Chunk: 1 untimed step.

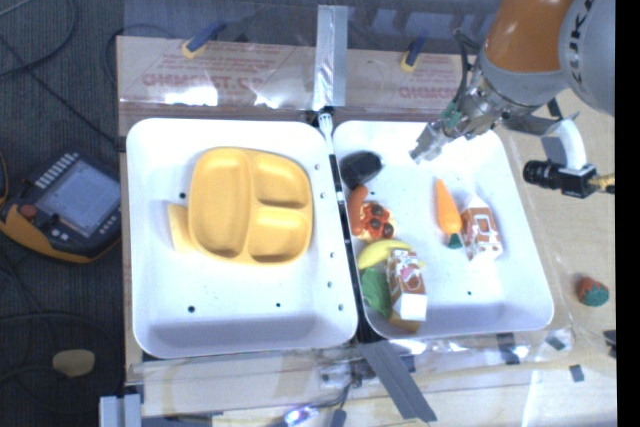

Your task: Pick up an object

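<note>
We see no pick yet: gripper [432, 143] over right bin [520, 300], far corner, nothing visibly held (can't tell its state). Carrot [447, 205] nearest, lying in bin. Grasp, lift left.

"kuka" lettering (partly cut off) stands on the arm [590, 15].

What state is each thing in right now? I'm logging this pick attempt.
gripper: above the right bin's far edge, holding nothing visible
carrot: lying flat in the right bin
small carton: lying beside the carrot
yellow tray: right side up in the left bin
banana: lying against the divider
</note>
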Tool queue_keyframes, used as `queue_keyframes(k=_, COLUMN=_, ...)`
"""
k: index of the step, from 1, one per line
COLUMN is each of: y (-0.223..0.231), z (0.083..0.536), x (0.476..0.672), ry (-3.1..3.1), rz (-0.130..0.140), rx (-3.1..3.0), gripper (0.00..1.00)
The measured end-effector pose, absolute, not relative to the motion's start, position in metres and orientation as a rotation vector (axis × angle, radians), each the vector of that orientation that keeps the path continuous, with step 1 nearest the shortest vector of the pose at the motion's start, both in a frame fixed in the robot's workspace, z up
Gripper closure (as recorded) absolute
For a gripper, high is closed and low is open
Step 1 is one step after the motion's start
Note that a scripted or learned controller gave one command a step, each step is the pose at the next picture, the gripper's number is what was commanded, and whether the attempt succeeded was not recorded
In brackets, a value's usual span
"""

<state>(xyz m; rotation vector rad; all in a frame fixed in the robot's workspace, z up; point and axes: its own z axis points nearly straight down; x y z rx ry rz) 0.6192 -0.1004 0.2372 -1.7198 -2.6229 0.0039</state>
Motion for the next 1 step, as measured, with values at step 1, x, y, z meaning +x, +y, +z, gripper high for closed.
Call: queue_keyframes(k=1, y=-0.0712, z=0.1978, x=0.6579, ry=-2.364, rz=0.007, rx=-2.063, gripper=1.0)
